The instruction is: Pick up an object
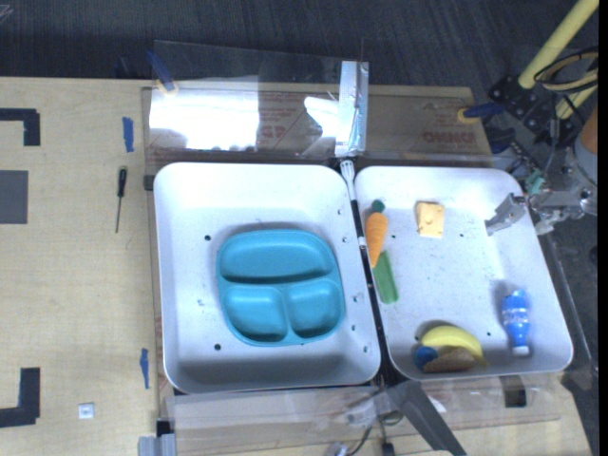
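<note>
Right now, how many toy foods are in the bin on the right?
3: a carrot by the left wall, a cheese wedge near the back, a banana at the front. Something under the banana may be hidden.

The grey metal two-finger gripper (506, 213) sits at the far right, over the upper right corner of the right-hand shallow white bin (456, 174), just inside its right rim. Its pale, angular tip points left and slightly down toward the bin's floor. Behind it, the blocky grey wrist (560, 198) extends rightward past the rim and is cut off by the frame's right edge. Dark cables (551, 126) loop above the wrist. The gripper looks small and blurred, so finer detail cannot be made out.
</note>
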Robot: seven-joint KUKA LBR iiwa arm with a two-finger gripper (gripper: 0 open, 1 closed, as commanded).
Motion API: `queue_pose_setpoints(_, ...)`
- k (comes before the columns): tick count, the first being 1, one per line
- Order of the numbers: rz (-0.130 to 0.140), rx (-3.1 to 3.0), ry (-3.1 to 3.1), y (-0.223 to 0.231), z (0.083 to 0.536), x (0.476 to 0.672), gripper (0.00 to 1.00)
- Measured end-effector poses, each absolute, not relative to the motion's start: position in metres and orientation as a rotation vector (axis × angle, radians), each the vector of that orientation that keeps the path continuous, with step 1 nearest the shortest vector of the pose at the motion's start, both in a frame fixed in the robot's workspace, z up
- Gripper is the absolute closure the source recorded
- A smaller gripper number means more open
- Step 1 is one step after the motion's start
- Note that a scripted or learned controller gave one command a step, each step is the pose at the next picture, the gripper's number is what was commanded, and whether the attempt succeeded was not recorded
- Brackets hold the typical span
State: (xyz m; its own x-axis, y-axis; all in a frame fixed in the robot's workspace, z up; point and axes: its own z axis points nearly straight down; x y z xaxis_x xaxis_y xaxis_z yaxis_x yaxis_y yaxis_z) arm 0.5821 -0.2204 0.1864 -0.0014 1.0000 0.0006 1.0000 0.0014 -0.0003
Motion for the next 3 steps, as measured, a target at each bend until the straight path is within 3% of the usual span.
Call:
queue_pose_setpoints(1, 0.003, -2.348, -2.082, -0.183, 0.138, 0.492, 0.0)
queue_pose_setpoints(2, -0.009, -2.302, -2.137, -0.202, 0.095, 0.485, 0.0)
queue_pose_setpoints(3, -0.007, -2.004, -2.431, -0.146, 0.088, 0.483, 0.0)
